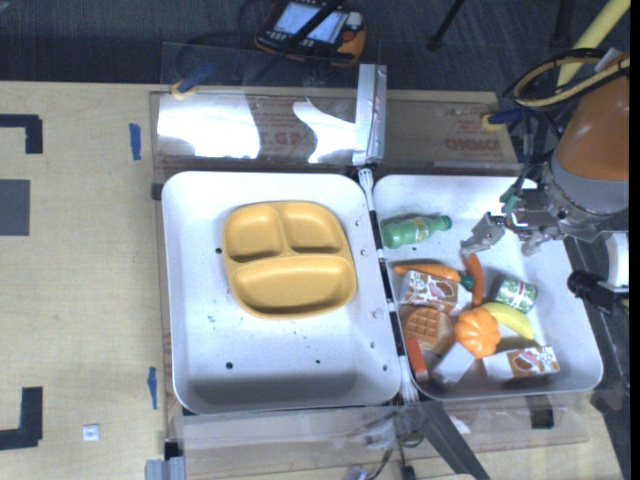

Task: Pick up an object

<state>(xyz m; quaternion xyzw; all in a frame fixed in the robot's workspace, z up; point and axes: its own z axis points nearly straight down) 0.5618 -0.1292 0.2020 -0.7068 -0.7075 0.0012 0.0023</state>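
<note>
Two cartons (430,290) w/ labels, print probably too blurry.

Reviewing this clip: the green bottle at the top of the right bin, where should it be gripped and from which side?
Probably across the middle of the green bottle, coming straight down from above. It lies on its side, long axis running left to right, apart from the pile of toy food below it. Closing across its narrow width looks most secure. The end effector sits just to its right.

Toy groceries crowd the right bin (590,368) below me: a green bottle (413,230) lies on its side at the far end. Nearer, an orange pumpkin (478,332) touches a yellow banana (510,321).
</note>
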